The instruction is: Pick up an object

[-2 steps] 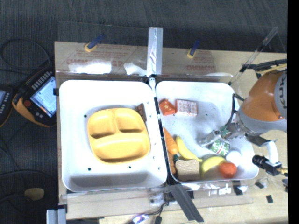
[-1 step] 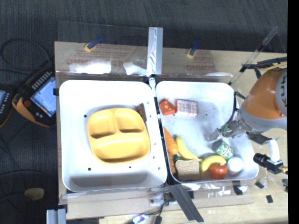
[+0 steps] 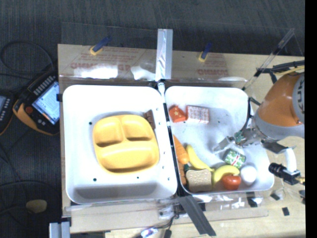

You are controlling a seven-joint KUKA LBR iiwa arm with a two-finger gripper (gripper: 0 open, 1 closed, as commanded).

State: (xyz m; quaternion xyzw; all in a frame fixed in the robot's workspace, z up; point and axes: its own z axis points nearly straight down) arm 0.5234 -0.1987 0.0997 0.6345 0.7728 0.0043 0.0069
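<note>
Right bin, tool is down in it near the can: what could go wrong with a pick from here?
1. Crowding: the green can lies close against the white egg, tomato and banana, so the tool may nudge neighbours or catch two.
2. The can lies on its side and may roll away.
3. The pile sits near the bin wall, which could block a finger.

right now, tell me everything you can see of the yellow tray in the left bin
The yellow tray is a glossy, plastic-looking divided plate with rounded corners: two small compartments at the far side, one long one at the near side. It lies flat, slightly skewed, near the middle of the left bin, with a small brown object at its far right corner.
</note>
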